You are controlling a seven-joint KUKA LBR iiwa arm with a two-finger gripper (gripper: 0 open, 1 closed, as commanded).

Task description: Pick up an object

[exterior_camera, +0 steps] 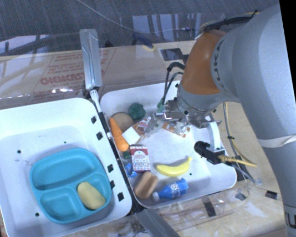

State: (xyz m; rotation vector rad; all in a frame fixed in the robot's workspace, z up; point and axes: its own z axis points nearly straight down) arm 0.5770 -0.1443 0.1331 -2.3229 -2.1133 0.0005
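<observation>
arm's wrist (183, 112) low over right bin (225, 178), mid frame; can't tell jaws' state; nothing seen lifted yet, banana (173, 167), carrot (118, 135), bottle (171, 190) lie in bin, pick not done

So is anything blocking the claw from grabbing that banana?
Nothing visible lies on the banana; bare bin floor separates it from the gripper above. But a red-and-white box and a blue bottle sit close beside it.
</observation>
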